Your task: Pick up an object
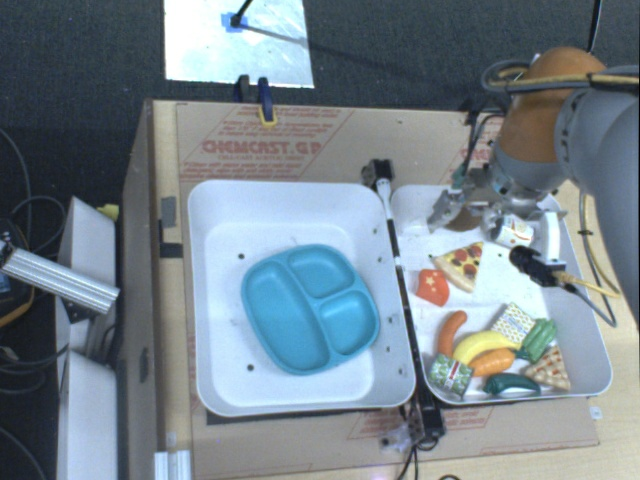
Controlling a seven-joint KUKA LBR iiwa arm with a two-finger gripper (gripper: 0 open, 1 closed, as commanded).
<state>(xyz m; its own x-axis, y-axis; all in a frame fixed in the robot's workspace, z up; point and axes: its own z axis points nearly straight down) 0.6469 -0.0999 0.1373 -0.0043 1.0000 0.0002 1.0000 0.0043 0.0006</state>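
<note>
Reaching in from the right, the grey arm (590, 138) holds its pincer (470, 211) low over the rear of the right bin (600, 368); whether it is released or clenched cannot be told, and nothing is seen between its tips. Toy food lies in that bin: pizza slice (460, 265) and red pepper piece (432, 286) near the middle, sausage (450, 330), banana (481, 345), carrot (491, 361), green cucumber (536, 338) and waffle (549, 370) crowded toward the front. Left bin (215, 368) holds a blue divided plate (308, 306), lying flat. Both bins sit on the worktop (300, 143).
</note>
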